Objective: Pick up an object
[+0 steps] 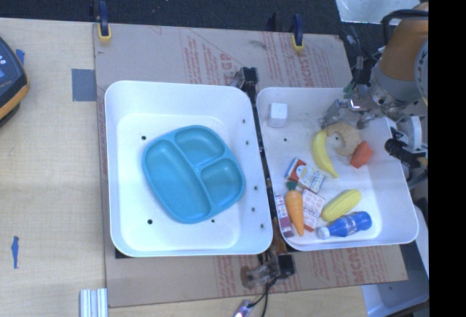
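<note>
The right bin [291,100] holds a white cube [277,114], a yellow banana [321,153], a beige roundish item [345,138], an orange-red piece [361,154], a corn cob [341,203], a carrot [294,212], a blue bottle [348,224] and small printed cartons [306,177]. My gripper [350,110] hangs over the bin's far right part, just above the beige item and the banana's top. Its fingers spread apart with nothing between them.
The left bin [116,162] carries a blue divided plate [193,173]. Clamps [104,20] pin the cardboard sheet at the back. A dark device [10,79] lies at the bench's left edge. The arm's grey body and orange band [403,46] reach in from the right.
</note>
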### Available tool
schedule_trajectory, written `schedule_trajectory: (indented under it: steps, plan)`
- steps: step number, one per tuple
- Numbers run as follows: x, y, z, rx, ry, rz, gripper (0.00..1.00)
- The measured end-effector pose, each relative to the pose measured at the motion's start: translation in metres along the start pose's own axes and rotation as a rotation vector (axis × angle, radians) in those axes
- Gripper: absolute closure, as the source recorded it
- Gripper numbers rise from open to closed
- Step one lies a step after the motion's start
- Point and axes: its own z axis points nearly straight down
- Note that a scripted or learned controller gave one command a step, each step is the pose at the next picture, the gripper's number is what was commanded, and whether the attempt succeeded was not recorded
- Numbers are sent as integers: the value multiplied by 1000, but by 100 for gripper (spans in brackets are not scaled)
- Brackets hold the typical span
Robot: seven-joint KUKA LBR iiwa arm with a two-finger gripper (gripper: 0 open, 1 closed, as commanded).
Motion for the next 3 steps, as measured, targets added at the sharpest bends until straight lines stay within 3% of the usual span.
schedule_trajectory:
  steps: [1,2,3]
  plan:
    - [77,1,-96,-1,1,-2,0]
    - [78,-28,3,5,0,0,0]
    - [68,-50,1,3,0,0,0]
